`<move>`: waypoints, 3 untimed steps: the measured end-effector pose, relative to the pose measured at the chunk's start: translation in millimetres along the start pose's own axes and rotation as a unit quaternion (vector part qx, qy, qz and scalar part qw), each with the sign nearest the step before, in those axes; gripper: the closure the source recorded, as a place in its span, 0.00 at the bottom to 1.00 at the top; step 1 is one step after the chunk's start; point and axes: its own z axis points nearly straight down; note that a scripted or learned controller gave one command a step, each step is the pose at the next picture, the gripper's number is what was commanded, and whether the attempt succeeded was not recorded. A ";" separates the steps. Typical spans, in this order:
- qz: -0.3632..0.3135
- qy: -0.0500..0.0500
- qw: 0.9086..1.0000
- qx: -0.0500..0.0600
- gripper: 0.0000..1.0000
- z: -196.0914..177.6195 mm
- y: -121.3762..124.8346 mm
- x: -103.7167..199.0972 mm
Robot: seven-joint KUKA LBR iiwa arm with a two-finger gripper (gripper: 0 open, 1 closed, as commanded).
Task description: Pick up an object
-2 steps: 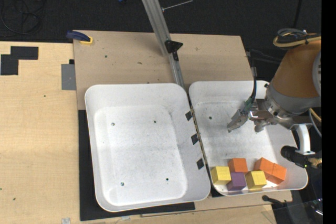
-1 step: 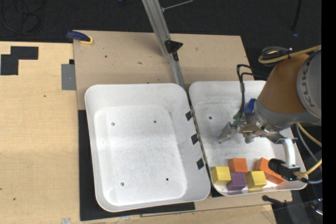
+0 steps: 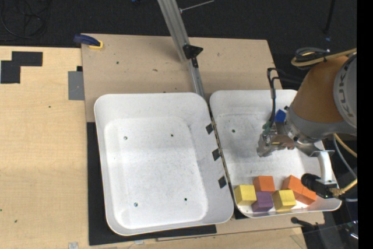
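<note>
**Arm hanging over the right bin, blocks bunched at the near edge**

The bench is carrying two white bins, the left bin lying beside the right bin. The grey-and-orange arm is reaching in over the right one, and its gripper is hovering above bare bin floor; how wide it is set, I cannot tell. Along the near edge the blocks are clustering: orange wedge, orange cube, two yellow cubes, purple cube.

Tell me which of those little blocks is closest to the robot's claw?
The orange block in the middle of the cluster. It lies just below the claw, while the yellow ones, the purple one and the other orange one sit further along the bin's near edge.
</note>
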 end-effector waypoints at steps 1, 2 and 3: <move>-0.003 -0.001 1.000 -0.003 1.00 -42.6 -3.2 1.2; -0.007 -0.001 1.000 -0.004 1.00 -91.4 -2.3 0.2; -0.008 0.000 1.000 -0.001 1.00 -79.5 -0.2 49.9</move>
